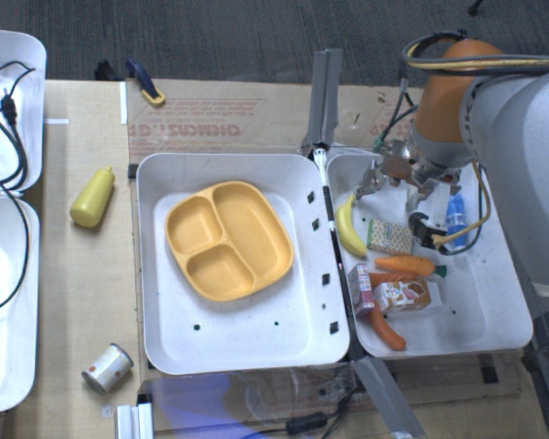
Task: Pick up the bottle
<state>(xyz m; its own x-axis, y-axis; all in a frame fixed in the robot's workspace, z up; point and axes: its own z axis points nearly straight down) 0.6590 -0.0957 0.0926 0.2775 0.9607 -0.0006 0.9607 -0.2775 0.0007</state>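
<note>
The left bin (pixel 156 273) holds a yellow divided plate (pixel 229 239); the right bin (pixel 494 323) holds banana (pixel 349 229), carrots (pixel 404 265) and blue bottle (pixel 455 216) beside the gripper (pixel 412 190), grip state unclear.

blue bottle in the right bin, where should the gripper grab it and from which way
Grip the blue bottle across its narrow body, probably coming straight down from above. It seems to lie nearly along the bin's depth near the far right of the right bin, partly under the arm's wrist, with black cable beside it, so a side approach looks crowded.
</note>
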